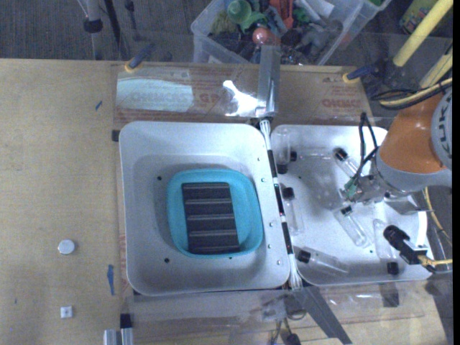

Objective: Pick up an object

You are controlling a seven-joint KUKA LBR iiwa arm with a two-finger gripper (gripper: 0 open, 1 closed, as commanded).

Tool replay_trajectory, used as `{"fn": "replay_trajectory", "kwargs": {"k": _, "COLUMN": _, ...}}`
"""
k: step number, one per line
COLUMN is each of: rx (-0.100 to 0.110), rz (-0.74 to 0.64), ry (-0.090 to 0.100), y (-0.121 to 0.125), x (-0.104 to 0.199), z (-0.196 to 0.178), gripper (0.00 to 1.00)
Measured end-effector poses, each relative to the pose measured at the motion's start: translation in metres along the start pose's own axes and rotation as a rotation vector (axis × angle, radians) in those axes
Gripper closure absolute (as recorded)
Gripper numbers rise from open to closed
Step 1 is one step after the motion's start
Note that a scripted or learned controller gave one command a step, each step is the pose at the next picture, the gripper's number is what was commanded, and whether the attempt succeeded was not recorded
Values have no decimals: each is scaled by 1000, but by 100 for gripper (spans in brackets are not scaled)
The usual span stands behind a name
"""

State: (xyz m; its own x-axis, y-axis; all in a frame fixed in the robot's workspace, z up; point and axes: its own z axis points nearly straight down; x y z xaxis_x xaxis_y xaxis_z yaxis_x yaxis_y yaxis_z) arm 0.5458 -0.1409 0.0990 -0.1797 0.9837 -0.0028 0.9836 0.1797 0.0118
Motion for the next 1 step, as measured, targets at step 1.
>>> {"fn": "replay_trajectory", "kwargs": {"k": 1, "rx": 11, "rz": 27, "ry": 2, "y": 51, "x": 64, "z": -85, "gripper": 100}}
